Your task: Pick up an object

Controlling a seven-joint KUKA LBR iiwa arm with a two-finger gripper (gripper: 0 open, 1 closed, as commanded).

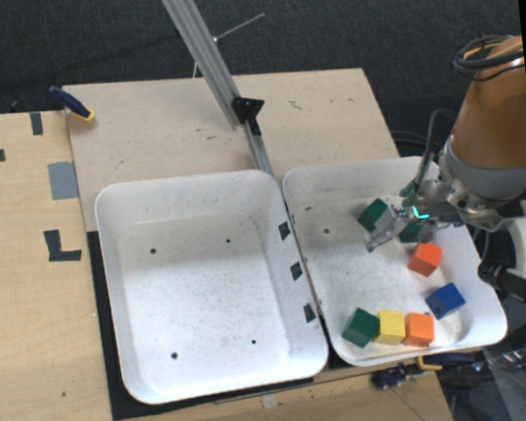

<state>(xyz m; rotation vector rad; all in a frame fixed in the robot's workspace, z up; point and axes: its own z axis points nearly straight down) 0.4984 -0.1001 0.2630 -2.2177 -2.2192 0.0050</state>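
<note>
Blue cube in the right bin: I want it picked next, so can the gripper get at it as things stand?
Probably yes. The blue cube lies apart from the orange cube and the front row, with nothing on top; the gripper hangs nearby in the same bin.

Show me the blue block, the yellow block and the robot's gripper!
blue block [445, 299]: camera view, its top face.
yellow block [391, 324]: camera view, its top face.
gripper [389, 226]: camera view, midway between its fingertips.
</note>
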